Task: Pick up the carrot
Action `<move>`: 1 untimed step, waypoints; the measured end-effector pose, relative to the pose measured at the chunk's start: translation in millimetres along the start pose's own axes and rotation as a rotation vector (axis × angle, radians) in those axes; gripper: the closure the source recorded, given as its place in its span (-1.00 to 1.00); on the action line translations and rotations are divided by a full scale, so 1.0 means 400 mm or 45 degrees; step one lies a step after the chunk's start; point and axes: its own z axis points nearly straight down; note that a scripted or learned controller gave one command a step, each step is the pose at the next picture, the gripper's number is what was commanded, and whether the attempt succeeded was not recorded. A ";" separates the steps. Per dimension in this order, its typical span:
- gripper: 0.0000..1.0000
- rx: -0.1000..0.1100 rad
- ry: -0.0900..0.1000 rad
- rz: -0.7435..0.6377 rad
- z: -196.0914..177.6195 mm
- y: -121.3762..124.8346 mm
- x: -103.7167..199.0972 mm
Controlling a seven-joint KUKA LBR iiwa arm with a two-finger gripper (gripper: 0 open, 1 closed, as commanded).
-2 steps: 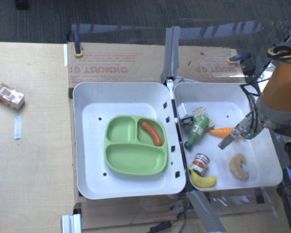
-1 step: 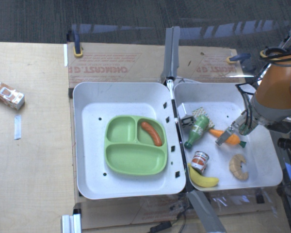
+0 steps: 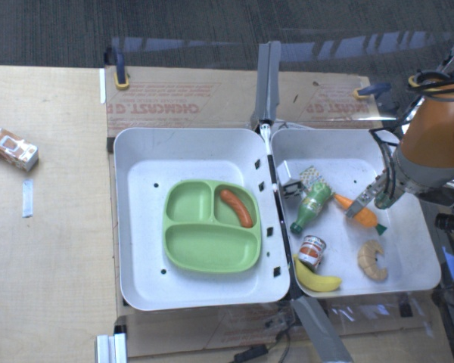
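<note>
Orange tapered carrot (image 3: 357, 207) beneath metal claw (image 3: 361, 206).

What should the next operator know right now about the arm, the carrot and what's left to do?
Gripper: down in the right bin, over the carrot; whether it is open or shut cannot be told.
Carrot: lying on the bin floor, right of the green bottle, above the croissant.
Done: the arm has reached the carrot.
Left: confirm the grasp, then lift the carrot.

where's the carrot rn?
In the right bin, right of centre: the carrot lies between the green bottle and the gripper, whose fingers are right at it, above the croissant.
</note>
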 end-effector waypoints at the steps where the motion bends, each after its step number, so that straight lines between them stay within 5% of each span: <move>1: 1.00 0.002 -0.002 0.292 -0.365 -0.093 0.063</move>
